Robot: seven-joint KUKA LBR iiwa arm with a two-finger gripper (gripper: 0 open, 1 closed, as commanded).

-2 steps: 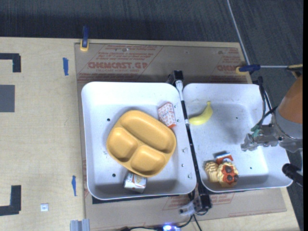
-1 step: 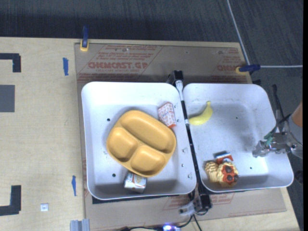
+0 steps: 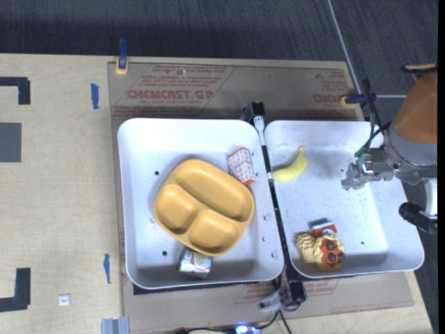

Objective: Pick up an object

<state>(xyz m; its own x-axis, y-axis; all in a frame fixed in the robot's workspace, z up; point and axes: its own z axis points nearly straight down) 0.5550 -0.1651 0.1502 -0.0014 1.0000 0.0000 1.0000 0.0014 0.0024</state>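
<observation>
Banana, smooth, curved and yellow, lies by the right bin's far-left corner. Gripper hangs over that bin's right side, nothing visibly in it; can't tell how wide. Lumpy orange toy sits near the front edge. Glossy yellow divided tray takes up the left bin.
</observation>
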